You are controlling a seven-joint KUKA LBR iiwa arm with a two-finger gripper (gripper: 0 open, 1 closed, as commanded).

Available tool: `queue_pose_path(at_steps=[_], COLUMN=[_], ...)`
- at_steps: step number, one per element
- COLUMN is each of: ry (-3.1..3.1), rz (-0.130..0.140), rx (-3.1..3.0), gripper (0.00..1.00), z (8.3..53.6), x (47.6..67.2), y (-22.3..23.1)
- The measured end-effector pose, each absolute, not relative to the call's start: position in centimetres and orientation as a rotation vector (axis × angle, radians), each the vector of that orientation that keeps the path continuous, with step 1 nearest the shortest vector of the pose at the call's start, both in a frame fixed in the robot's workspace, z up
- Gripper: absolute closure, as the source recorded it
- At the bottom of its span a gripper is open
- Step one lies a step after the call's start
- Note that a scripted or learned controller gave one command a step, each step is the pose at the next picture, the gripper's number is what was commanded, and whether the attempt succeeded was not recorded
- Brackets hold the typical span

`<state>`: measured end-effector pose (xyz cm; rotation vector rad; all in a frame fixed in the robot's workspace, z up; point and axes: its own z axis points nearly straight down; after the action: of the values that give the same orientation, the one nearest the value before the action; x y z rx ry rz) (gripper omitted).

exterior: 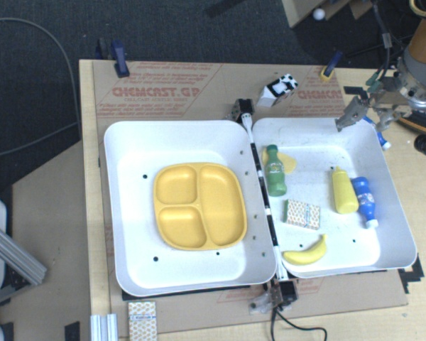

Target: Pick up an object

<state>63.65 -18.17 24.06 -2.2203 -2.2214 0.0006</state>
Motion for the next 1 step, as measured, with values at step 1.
queue_pose_path(at_steps=[1], ry=[-2.221], rz=[0.002], rx=[-2.221], gripper=[0.0], z=[16.97], x=[60.81], y=[-22.41])
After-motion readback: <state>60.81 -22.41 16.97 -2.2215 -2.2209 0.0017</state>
